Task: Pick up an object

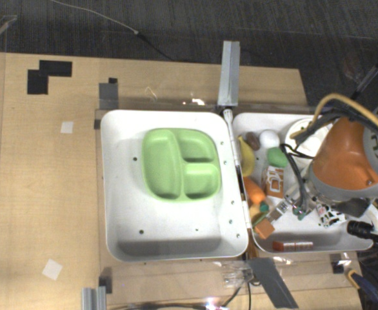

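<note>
The right bin (328,239) holds several small things. Along its left side lie a yellow piece (246,155), an orange ball (254,191) and a brown block (264,228). A white item (268,138), a green item (277,157) and a small printed carton (275,181) sit further in. A red marker (292,244) lies by the near wall. My gripper (280,210) hangs low over this bin, just right of the orange ball and above the brown block. The arm's orange band (344,157) hides the bin's right half.
The left bin (131,228) carries a light green divided plate (179,163) near its middle. A grey metal post (229,73) stands behind the wall between the two bins. Cables (344,102) loop over the arm at the right.
</note>
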Robot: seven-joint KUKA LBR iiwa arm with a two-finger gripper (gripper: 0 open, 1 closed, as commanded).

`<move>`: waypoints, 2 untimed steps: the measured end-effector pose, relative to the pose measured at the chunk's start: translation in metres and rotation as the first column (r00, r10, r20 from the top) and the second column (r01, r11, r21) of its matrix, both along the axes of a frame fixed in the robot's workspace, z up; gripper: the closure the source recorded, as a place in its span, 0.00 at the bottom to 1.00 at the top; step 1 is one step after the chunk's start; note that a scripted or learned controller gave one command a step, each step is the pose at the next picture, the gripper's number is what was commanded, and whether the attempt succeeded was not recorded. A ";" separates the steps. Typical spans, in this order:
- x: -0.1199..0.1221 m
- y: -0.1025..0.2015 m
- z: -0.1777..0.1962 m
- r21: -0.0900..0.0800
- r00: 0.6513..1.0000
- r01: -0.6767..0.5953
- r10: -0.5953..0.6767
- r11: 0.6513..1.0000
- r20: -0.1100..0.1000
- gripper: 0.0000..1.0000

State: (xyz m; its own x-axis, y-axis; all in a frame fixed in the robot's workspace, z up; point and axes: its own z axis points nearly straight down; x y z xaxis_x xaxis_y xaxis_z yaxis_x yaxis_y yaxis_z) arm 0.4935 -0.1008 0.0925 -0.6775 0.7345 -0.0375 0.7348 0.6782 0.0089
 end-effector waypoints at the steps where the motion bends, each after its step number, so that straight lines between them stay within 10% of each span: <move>1: -0.001 0.007 -0.001 0.013 0.996 0.093 -0.093 0.996 -0.006 0.00; 2: 0.001 0.011 -0.001 0.022 0.977 0.212 -0.212 0.977 -0.004 0.00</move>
